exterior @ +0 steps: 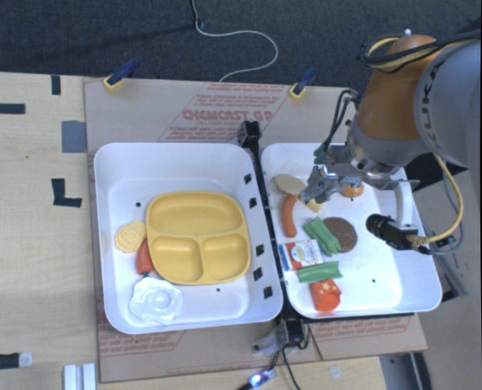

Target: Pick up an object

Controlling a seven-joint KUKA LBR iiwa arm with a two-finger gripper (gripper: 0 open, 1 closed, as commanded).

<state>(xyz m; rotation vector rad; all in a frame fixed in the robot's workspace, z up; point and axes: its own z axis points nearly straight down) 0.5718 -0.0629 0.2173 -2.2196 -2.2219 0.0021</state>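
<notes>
My gripper [315, 197] hangs low over the back of the right bin [403, 287]. Just left of it lie a beige bun-like piece [288, 184] and an orange-red sausage [288, 215]. Below it are green beans [322, 236] and a brown patty [344, 232]. A small orange piece [353, 190] peeks out on the gripper's right. Nothing shows as held.
Nearer the front of the right bin lie a small carton [302, 255], a green piece [318, 272] and a red pepper [326, 296]. The left bin [110, 177] holds a yellow divided plate [198, 236], a round cracker [130, 236], a carrot [144, 257] and a white egg-like piece [155, 299].
</notes>
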